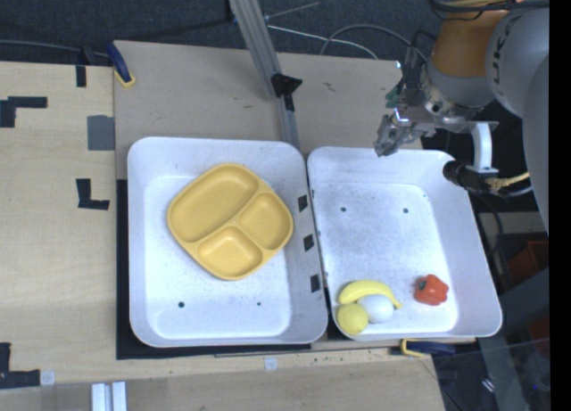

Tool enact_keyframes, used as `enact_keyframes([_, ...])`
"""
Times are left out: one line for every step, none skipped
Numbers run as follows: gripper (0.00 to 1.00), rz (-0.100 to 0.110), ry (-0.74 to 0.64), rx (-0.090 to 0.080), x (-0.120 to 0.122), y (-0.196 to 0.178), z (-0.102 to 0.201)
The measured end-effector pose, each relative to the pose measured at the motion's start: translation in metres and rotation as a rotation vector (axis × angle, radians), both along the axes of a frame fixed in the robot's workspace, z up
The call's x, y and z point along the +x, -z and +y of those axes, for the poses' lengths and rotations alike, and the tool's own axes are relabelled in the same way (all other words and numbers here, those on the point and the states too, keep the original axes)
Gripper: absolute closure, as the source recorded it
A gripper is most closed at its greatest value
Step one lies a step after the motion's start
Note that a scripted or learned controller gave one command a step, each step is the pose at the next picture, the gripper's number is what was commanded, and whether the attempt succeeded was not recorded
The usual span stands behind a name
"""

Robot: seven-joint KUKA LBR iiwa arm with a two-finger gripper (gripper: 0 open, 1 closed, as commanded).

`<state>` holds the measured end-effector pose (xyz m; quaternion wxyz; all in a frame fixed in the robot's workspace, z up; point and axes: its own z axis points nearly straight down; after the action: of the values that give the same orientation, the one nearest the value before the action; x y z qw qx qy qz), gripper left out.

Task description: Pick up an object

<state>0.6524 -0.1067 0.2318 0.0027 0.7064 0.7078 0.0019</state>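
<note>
Overhead, a slanted view looks down on a pale wooden worktop (53, 222) that carries two shallow white bins side by side. For places, take the right bin (401, 155) as the landmark.

Just to its left, touching along the shared edge, sits the left bin (143, 240). A yellow plate (230, 220) with three compartments lies flat inside that left bin, turned at an angle.

Inside the right bin, all the small things are gathered along its near edge, the edge closest to the viewer. A yellow banana (368, 290) curves at the near left corner. A yellow lemon (352, 318) lies just below the banana, touching it, and a white egg-shaped ball (379, 308) sits tucked under the banana's curve, right beside the lemon. A red pepper (431, 290) rests apart from these three, further right along the same near edge.

Above the right bin's far edge, toward its right corner, hangs the robot's hand (387, 144), well apart from the fruit at the near edge. It is small, dark and metallic, pointing down at the rim. I cannot tell whether it is spread or pressed together, and nothing shows between its tips. The grey arm with its orange band (473, 39) reaches in from beyond the right bin's far right corner.

A grey metal post (259, 35) slants across the worktop beyond the bins' far edges, near where the two meet.
</note>
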Motion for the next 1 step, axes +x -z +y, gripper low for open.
enact_keyframes([1.00, 0.001, 0.000, 0.001, 0.0011, -0.0494, 0.0004])
